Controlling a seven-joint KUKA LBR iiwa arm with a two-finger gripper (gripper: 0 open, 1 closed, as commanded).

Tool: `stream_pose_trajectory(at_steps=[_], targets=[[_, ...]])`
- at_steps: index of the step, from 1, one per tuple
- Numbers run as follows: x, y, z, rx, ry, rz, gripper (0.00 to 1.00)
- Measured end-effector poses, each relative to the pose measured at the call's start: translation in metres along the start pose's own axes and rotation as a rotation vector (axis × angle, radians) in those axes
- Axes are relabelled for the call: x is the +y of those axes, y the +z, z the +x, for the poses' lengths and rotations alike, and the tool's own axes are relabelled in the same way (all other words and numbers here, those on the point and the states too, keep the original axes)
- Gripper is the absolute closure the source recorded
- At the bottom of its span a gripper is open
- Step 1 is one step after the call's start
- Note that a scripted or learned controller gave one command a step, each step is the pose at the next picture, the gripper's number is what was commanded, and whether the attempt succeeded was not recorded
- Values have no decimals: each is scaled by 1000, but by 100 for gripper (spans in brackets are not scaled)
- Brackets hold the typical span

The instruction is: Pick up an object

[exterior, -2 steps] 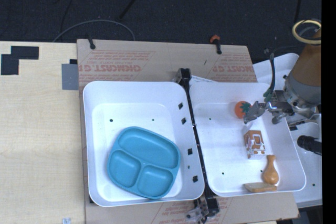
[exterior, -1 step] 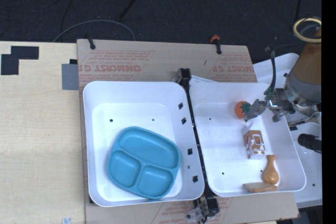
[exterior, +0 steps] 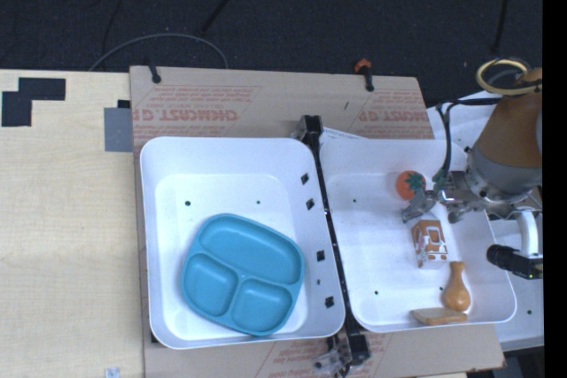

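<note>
The bench holds two white bins; the right bin [exterior: 372, 314] carries my targets. My gripper [exterior: 431, 204], fingers spread and holding nothing, hangs near its far right edge between the orange ball [exterior: 409, 184] and the brown-and-white packet [exterior: 429, 243], ready to descend.

So colour-wise: both shallow plastic bins, the left one [exterior: 168, 181] and the right one [exterior: 372, 279], were plain white, and the three-compartment plastic plate [exterior: 241, 272] was a solid sky blue. The small round ball [exterior: 408, 184] was orange-red with a bit of green on it, the little rectangular packet [exterior: 430, 243] was white with a brown print, and the pear-shaped piece [exterior: 456, 288] was tan-orange, like the flat wedge [exterior: 436, 316] below it. The cardboard sheet [exterior: 266, 106] underneath was brown with red lettering, and the arm [exterior: 512, 137] looked grey with an orange band.
</note>
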State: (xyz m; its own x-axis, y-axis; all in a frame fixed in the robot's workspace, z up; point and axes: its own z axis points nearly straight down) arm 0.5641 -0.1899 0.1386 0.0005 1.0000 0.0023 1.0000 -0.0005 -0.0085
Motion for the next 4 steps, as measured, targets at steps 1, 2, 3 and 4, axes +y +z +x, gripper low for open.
stream_pose_trajectory(at_steps=[1,2,3,4], targets=[[2,49,-1,-6,0,-11,0],[1,39,0,-2,2,-7,100],[7,-5,2,-3,-2,-10,100],[4,-55,11,-3,-3,-11,100]])
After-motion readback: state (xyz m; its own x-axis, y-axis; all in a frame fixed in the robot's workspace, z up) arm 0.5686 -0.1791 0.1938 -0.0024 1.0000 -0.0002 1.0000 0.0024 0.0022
